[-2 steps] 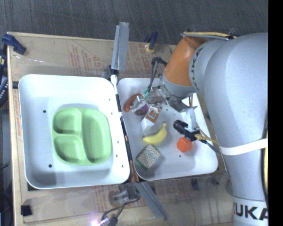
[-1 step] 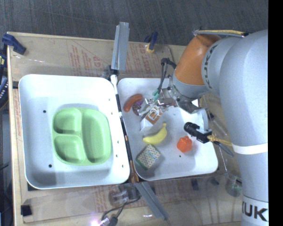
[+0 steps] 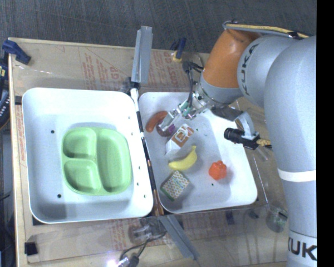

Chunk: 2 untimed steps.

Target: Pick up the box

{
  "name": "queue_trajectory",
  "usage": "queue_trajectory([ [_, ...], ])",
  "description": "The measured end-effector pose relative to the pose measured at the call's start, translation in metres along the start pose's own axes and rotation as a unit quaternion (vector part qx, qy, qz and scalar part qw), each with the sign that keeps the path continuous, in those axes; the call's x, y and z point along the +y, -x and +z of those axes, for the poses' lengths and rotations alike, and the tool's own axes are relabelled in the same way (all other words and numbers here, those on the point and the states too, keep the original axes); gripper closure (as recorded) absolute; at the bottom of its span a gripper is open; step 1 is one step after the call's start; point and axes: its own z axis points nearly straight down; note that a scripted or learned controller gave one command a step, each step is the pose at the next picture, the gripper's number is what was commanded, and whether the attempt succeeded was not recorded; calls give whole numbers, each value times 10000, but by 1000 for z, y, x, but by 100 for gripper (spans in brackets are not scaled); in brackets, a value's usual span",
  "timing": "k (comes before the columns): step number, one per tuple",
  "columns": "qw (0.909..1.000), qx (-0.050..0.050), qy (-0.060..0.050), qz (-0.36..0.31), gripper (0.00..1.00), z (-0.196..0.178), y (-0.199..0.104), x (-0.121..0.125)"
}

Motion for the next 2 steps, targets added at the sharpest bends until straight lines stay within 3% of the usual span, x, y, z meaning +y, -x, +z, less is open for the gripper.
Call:
queue_trajectory([
  [1,10000,6,1,91,0,-47,42,-42],
  [2,10000,-63,68,-19,0,40,-14,-29],
])
